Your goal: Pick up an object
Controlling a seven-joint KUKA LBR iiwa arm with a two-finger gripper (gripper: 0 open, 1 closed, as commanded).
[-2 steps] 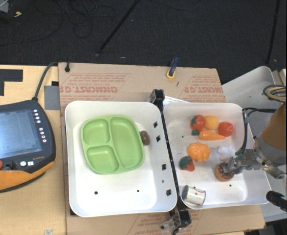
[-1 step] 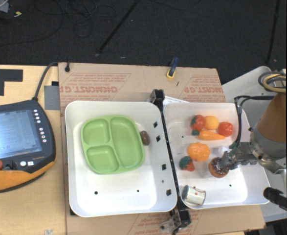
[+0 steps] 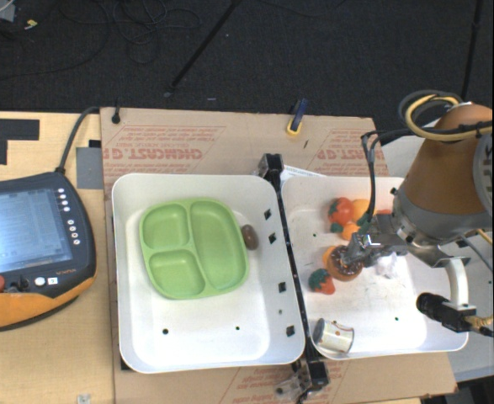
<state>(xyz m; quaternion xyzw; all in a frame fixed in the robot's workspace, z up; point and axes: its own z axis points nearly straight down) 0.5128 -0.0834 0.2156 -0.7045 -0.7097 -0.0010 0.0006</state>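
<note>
Camera view | end effector point(image 3: 358, 251) over brown object point(image 3: 342, 263), finger state unclear | cardboard point(image 3: 171, 146) print illegible

Grey arm point(image 3: 448, 213) with a broad orange band point(image 3: 444, 167), yellow and black cables point(image 3: 423, 108) looped above, metallic tool point(image 3: 360, 251)

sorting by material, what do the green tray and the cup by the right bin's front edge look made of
Green tray: probably moulded plastic, going by its even light green colour, soft sheen and rounded compartment walls.
Cup: likely metal, going by its silvery, reflective surface with bright highlights; it lies on its side, and shiny plastic cannot be ruled out.
</note>
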